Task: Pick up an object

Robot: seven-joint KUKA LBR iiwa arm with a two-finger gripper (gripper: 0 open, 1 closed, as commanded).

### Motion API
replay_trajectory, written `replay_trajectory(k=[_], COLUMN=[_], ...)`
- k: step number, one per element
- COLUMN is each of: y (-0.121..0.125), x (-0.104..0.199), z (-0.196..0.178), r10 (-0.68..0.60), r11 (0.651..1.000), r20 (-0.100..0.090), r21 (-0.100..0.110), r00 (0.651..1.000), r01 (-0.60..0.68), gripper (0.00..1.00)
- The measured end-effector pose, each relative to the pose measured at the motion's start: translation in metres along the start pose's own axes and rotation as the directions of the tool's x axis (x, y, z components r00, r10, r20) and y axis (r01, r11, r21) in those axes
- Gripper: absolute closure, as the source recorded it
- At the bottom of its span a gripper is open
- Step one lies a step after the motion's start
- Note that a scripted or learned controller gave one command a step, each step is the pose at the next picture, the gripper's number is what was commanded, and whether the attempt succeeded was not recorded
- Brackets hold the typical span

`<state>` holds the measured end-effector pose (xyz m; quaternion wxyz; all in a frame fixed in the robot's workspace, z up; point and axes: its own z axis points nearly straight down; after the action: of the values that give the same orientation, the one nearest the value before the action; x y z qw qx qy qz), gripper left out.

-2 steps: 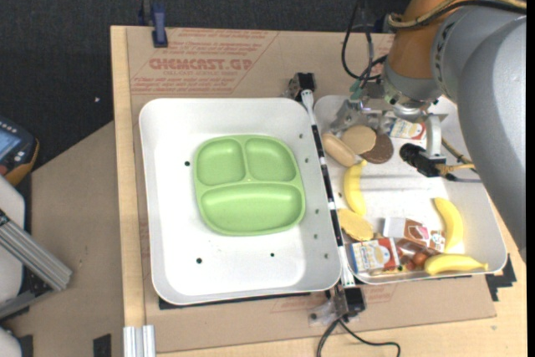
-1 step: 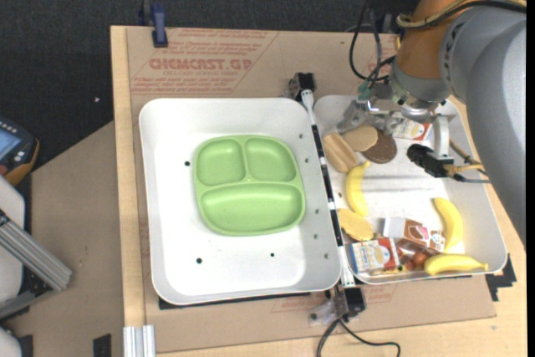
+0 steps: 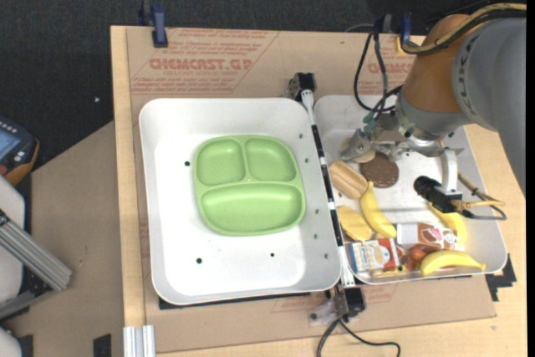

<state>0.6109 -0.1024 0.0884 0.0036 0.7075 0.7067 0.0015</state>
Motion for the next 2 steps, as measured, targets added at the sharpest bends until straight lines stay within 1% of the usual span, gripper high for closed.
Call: replay_trajectory(k=[1,2], y=[-0.025,0.024], x=[0.003,-0.004], z=[0.000,0.001], r10=[-0.001,-0.003], r11=[1.000,1.000], r20=[0.001,0.000], r21=[-0.004,-0.002], r00=[1.000,1.000], r01=[0.001,0.003], gripper=[0.00,0.00])
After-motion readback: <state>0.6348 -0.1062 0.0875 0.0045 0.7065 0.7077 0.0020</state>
